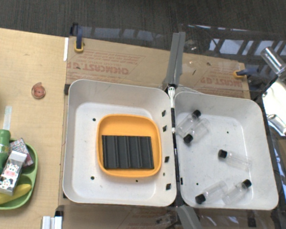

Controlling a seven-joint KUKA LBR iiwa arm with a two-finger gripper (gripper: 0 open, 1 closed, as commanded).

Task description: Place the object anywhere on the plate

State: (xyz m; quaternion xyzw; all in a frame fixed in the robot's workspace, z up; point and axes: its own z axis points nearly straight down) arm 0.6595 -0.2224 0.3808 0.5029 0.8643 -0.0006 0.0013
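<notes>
I see five clear black-capped vials [233, 158] scattered in the right bin [262, 150]; transparent and round, they may slip before reaching the orange plate [131, 127] at nine o'clock.

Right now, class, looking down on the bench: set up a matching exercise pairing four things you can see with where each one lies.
Things:
1. orange plate
2. clear vials with black caps
3. green tray of toy food
4. dark ribbed block

Places:
A. right bin
B. on the orange plate
C. left bin
D. on the wooden table, far left

Pairs: 1-C, 2-A, 3-D, 4-B
</notes>
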